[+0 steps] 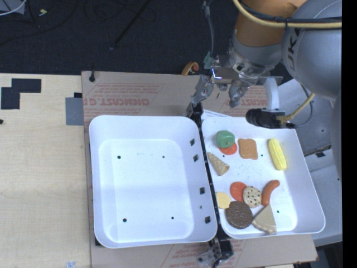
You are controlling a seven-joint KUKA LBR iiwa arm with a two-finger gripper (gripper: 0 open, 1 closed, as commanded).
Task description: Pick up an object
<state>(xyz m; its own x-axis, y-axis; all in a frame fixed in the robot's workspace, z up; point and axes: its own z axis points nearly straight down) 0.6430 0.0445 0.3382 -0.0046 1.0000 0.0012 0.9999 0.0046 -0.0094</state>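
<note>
My gripper [218, 96] hangs open above the back edge of the right bin [304, 166], with nothing between its fingers [201, 94]. Toy food lies in that bin. A green and red vegetable [226, 140] sits closest, just below the gripper. To its right are an orange toast slice [247, 148] and a yellow corn cob [277, 153]. A pale cheese wedge [217, 164] rests by the bin's left wall. Toward the front lie a red round piece [237, 188], a chip cookie [252, 196], a sausage [270, 191], a dark brown cookie [239, 215] and a tan wedge [265, 221].
The left bin [100, 177] stands beside the right one, the two joined by a black divider [203, 172]. Cardboard [139, 94] lies under both bins. A small yellow piece [223, 200] lies by the divider. The grey arm [312, 32] fills the upper right.
</note>
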